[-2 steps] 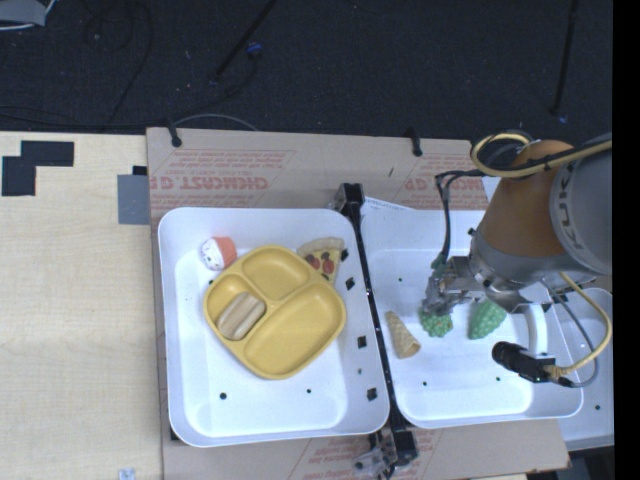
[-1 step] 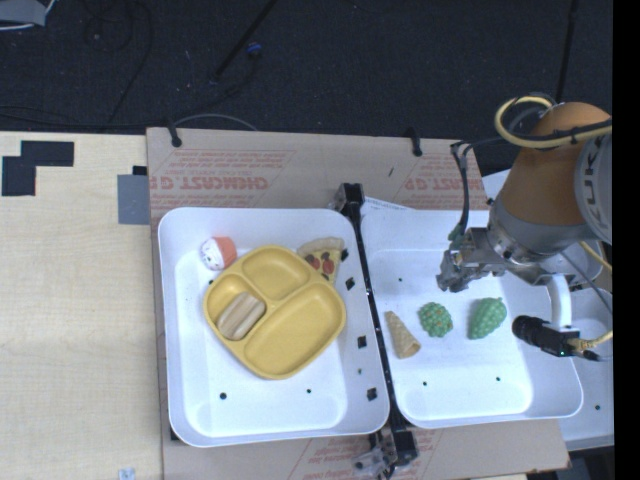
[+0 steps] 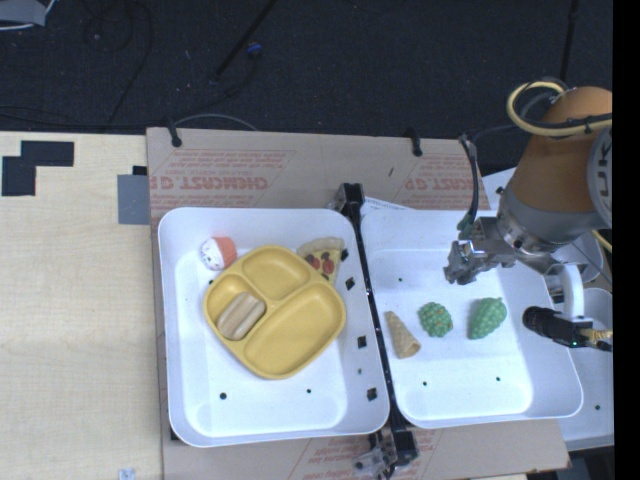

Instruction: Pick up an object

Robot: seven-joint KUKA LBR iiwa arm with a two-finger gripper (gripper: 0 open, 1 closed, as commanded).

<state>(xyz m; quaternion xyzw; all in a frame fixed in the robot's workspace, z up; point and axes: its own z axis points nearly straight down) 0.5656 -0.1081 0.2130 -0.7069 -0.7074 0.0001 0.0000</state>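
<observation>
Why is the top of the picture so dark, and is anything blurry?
In the camera view, the floor behind the bench is unlit, while the white bins look bright and evenly lit; the claw is a bit soft and murky, but the yellow tray looks sharp.

— What did the right bin [image 3: 560,393] hold?
— A tan cone [image 3: 402,334], a round green piece [image 3: 435,319] and a green cluster [image 3: 487,318], lying in a row. The gripper [image 3: 461,269] hung above them, touching none.
— And the left bin [image 3: 190,388]?
— A yellow divided tray [image 3: 290,338] carrying a tan bun [image 3: 239,315]; beside it, a pizza slice [image 3: 322,256] and a small orange-and-white object [image 3: 216,253].
</observation>
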